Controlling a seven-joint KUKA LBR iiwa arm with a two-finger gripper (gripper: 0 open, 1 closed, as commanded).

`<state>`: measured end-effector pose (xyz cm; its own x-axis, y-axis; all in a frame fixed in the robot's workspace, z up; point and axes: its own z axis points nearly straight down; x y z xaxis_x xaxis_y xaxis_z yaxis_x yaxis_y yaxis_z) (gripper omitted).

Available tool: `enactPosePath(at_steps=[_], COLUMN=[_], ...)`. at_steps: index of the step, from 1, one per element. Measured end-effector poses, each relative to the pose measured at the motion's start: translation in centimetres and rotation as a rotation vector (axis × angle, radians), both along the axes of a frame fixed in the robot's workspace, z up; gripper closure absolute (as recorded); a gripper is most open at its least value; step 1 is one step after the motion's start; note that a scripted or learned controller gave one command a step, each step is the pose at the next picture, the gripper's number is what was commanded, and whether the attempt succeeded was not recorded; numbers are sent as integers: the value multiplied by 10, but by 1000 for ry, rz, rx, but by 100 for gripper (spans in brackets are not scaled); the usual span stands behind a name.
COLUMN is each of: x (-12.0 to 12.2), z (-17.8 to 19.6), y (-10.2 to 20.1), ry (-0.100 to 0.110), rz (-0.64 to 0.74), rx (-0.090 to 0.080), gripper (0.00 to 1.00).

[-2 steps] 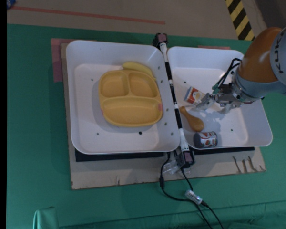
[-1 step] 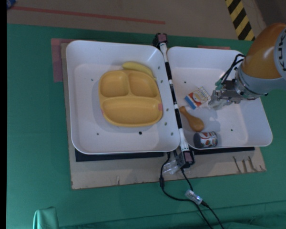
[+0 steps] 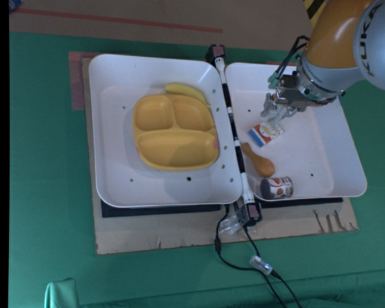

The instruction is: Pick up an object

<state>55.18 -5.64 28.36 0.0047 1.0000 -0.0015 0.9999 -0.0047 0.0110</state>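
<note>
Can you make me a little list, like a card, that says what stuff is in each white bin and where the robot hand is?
left bin: yellow divided plate; banana at the plate's far edge
right bin: small carton, wooden spoon, can lying on its side
gripper: over the right bin, just above the small carton
holding something: cannot tell
under the bins: green mat

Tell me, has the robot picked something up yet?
Not yet. Done: the gripper has reached the right white bin, just above the small red, white and blue carton. In hand: nothing I can see. Left: gripping and lifting. The brown wooden spoon and small can lie untouched.
</note>
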Motion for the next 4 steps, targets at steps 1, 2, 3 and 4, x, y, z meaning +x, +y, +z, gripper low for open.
enactPosePath(at_steps=[1,2,3,4], x=[63,150,149,149], z=[55,37,93,95], y=[-9,-8,28,84], ry=[-2,-1,-4,-2], rz=[0,0,0,0], rx=[-3,-5,-3,-1], gripper=[100,100,100,100])
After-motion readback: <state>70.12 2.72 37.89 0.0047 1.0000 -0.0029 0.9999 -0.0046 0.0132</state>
